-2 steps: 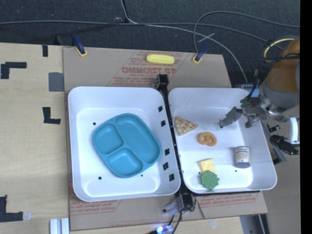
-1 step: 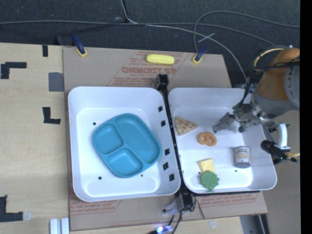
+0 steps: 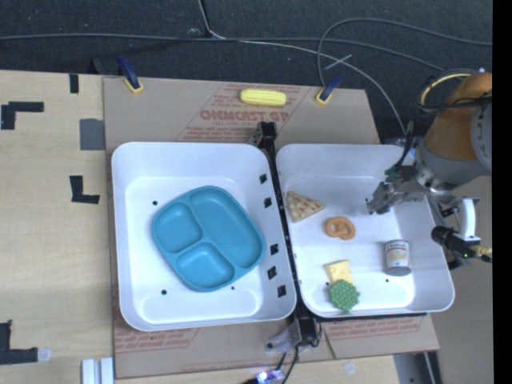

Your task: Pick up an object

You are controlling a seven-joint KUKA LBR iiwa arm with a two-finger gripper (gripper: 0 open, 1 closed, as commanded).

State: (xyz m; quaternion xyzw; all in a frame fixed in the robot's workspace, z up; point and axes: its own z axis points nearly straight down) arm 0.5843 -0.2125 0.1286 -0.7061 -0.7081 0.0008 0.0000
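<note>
One fixed camera looks down at a slant on both white bins [image 3: 128, 214], bench-wide.

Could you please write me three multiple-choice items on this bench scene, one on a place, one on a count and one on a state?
1. Where does the blue divided plate lie?
A. In the left bin
B. In the right bin
C. On the cardboard behind the bins

2. How many objects lie in the right bin?
A. Two
B. Five
C. Eight

3. How does the small can stand?
A. Tipped on its side
B. Upright on the bin floor
C. Lifted by the claw

Answers:
1. A, the plate sits alone in the left bin.
2. B, there are the waffle wedge, the pretzel, the can, the yellow block and the green broccoli piece.
3. B, its round top faces up, and the claw is apart from it, nearer the bin's far side.
</note>
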